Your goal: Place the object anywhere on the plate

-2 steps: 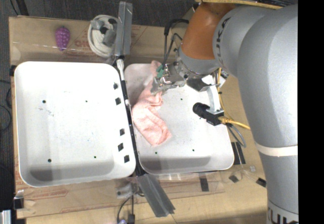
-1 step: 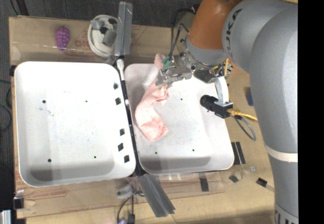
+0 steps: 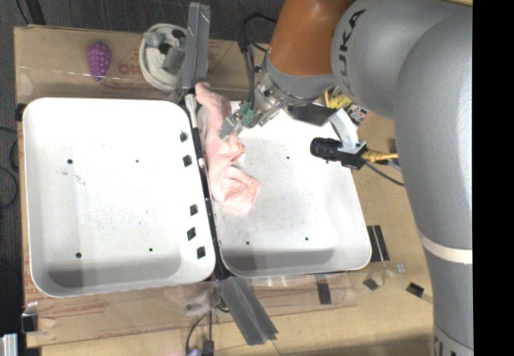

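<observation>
Nearest the camera, a pink crumpled cloth-like object [image 3: 226, 160] lies in the right white bin [image 3: 321, 218], along the divider beside the left white bin [image 3: 104, 186]. The gripper [image 3: 239, 120] touches the object's upper edge; whether it grasps cannot be told. Farther back on the surface [image 3: 56, 57] sit a purple object [image 3: 99, 59] and a white roll [image 3: 163, 55].

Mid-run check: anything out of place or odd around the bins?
Yes. The pink cloth lies crumpled against the right bin's left wall, its top end draped over the rim. A purple object sits on the bench outside both bins. I can't make out a plate.
</observation>
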You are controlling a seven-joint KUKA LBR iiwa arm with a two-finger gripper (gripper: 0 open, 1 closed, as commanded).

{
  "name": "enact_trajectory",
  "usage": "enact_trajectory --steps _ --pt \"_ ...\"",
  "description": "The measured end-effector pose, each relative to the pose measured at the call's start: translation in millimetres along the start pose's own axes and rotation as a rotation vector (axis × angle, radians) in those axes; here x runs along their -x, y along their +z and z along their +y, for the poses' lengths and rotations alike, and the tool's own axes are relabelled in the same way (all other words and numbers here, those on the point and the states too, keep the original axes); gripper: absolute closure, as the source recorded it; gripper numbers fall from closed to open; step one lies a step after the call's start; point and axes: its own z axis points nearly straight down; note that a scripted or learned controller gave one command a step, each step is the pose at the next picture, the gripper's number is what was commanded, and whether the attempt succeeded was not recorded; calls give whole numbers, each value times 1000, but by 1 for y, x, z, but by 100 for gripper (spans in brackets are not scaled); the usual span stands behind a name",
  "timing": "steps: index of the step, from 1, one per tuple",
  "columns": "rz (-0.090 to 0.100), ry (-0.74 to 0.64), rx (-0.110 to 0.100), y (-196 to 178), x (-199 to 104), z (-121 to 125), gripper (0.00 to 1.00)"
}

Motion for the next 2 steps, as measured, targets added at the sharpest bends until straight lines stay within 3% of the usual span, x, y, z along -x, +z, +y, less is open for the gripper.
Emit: enact_trajectory --steps 2 --pt "-6 -805 3 12 -86 56 100"
